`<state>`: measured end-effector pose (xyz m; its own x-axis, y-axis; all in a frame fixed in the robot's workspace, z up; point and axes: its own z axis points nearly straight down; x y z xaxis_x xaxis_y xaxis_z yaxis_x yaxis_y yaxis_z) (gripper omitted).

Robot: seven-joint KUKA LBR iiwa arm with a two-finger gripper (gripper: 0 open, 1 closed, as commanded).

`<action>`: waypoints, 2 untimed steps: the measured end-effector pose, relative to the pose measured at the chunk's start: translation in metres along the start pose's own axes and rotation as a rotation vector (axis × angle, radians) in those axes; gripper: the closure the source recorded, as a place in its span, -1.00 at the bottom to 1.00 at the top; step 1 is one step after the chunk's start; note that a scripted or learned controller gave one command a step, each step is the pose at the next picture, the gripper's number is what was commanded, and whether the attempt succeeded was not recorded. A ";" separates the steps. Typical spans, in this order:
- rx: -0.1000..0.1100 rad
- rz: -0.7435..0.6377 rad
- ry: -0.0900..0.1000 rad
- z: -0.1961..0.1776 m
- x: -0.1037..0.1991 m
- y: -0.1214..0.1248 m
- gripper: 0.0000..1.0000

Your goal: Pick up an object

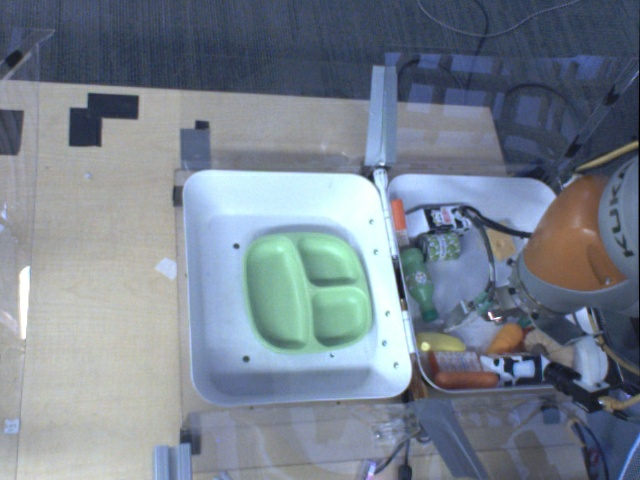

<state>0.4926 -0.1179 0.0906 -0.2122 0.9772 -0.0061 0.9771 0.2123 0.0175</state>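
1. Plainly, the risk lies in the crowded right bin (520, 193): a green bottle (418, 283), a small can (443, 245), a yellow piece (443, 343), a red piece (463, 379) and an orange piece (506, 338) lie close together, some touching, so closing there may catch two things, or nudge one aside and grip nothing.
2. The arm (585, 243) hangs over that bin's right side, and its bulk hides the jaws; I cannot tell how far open they are or whether they hold anything.
3. The left bin (215, 368) carries a green divided tray (305, 290), well apart from the arm.
4. Both bins sit on a pale wooden bench (100, 268) with clear panels; dark carpet and loose cable lie beyond.
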 end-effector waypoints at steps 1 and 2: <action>-0.006 -0.003 0.000 -0.012 0.000 0.003 1.00; -0.017 0.002 -0.013 -0.015 -0.005 0.005 -1.00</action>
<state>0.4981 -0.1219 0.1054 -0.2096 0.9776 -0.0190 0.9771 0.2101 0.0343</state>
